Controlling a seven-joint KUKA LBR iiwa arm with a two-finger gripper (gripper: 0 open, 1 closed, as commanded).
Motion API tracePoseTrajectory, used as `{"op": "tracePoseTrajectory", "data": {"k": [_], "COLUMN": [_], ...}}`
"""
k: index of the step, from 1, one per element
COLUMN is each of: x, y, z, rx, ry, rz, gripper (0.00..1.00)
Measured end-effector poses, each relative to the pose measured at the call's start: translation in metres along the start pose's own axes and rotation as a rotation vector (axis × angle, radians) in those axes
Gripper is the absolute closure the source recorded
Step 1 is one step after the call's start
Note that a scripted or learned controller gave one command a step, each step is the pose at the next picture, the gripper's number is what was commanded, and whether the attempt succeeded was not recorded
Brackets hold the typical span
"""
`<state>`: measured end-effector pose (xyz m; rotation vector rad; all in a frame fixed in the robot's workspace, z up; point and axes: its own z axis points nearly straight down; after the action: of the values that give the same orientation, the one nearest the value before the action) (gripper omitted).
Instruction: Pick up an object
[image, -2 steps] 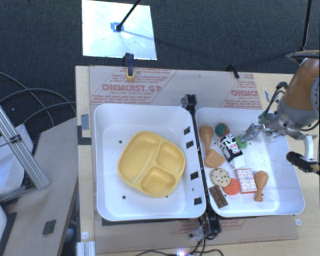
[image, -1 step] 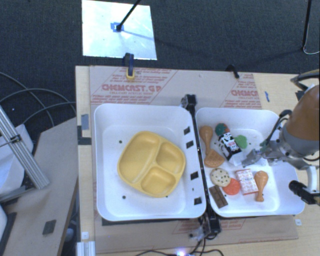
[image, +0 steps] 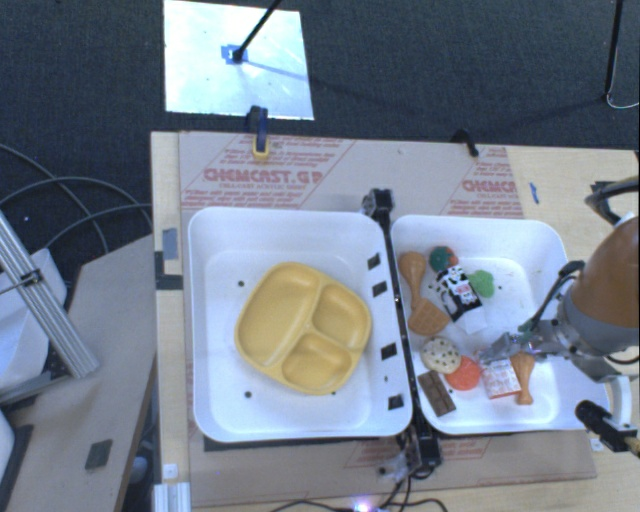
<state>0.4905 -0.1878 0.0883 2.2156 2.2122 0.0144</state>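
The end effector (image: 512, 347) sits low in the right bin (image: 545, 235), among crowded toys, for picking. Whether it grips anything, I cannot tell.

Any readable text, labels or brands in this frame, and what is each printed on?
"CHEMCAST GP": red print on the protective sheet behind the left bin. The smaller line under it is too blurred to read.
"CHEMCAST": same print repeated, slanted, behind the right bin.
Small packet by the gripper: print too small to read.
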Motion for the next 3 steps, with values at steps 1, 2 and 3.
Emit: {"op": "tracePoseTrajectory", "data": {"k": [1, 2, 3], "x": [0.008, 0.024, 0.003], "y": [-0.002, -0.002, -0.003], "z": [-0.036, -0.057, -0.002], "rx": [0.008, 0.010, 0.012], "ry": [-0.001, 0.001, 0.005], "rz": [-0.006, -0.007, -0.001], "gripper": [0.00, 0.00, 0.00]}}
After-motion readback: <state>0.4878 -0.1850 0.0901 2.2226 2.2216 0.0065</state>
